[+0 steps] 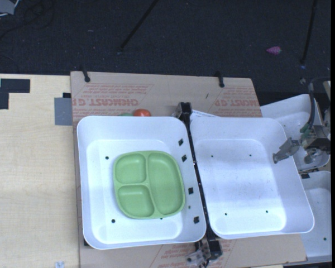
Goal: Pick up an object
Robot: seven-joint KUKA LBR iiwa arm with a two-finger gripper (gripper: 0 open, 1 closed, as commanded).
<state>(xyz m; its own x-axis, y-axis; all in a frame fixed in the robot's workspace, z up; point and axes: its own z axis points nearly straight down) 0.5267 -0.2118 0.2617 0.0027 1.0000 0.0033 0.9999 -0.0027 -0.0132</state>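
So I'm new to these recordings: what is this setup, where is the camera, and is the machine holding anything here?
This is one picture from a fixed camera above a bench, looking down at a slant. Two shallow white bins sit side by side on a cardboard sheet: the left bin and the right bin. A green plate with three compartments lies in the left bin. Something small and red-orange sits just behind that bin's far rim. The machine is a robot arm reaching in from the right; its claw is at the right bin's right edge. Nothing shows between its fingers, so it does not appear to hold anything. Whether the claw is open or shut is too unclear to say.
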